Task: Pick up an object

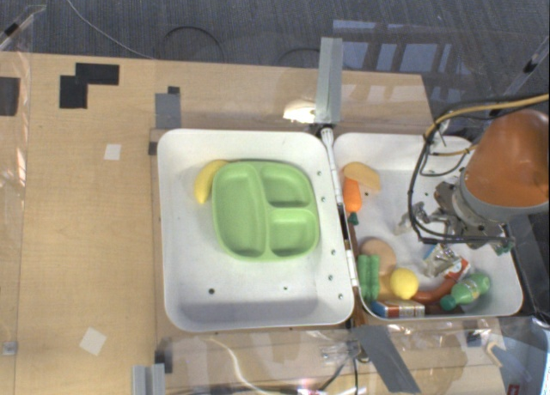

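In the right bin [395,161], several toy foods lie along the left wall and front. There is a pale bread slice [363,176], an orange carrot [352,196], a beige round piece [378,256], a green piece [368,277], a yellow lemon [403,283], a red piece [443,286] and a green bottle [468,288]. The arm's orange band [511,166] hangs over the bin's right half. My gripper [443,258] points down just above the red piece, right of the lemon. Nothing visibly sits between its tips.
The left bin [185,299] holds a green divided plate [262,210] with a yellow banana [204,180] at its upper left edge. Black cables [421,187] loop from the wrist over the right bin. A metal post [329,80] stands behind the divider.
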Controlling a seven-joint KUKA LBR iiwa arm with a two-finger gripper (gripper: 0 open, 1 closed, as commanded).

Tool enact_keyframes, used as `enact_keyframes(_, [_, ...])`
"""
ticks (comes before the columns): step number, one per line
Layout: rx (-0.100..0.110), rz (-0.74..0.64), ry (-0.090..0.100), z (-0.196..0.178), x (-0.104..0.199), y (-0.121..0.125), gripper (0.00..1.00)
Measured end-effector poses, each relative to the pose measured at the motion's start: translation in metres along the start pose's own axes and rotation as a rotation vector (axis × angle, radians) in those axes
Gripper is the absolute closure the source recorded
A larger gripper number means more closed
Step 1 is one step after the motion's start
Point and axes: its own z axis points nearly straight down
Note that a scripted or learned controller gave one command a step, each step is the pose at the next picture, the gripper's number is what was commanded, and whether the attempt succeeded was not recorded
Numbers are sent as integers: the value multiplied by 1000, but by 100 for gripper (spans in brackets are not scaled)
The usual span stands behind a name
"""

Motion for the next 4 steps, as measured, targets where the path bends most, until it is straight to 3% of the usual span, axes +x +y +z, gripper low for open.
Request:
enact_keyframes(1, [-5, -171, 2, 3, -36, -63, 0])
enact_keyframes(3, [5, 93, -5, -1, 48, -29, 0])
enact_keyframes(4, [3, -264, -3, -2, 16, 30, 0])
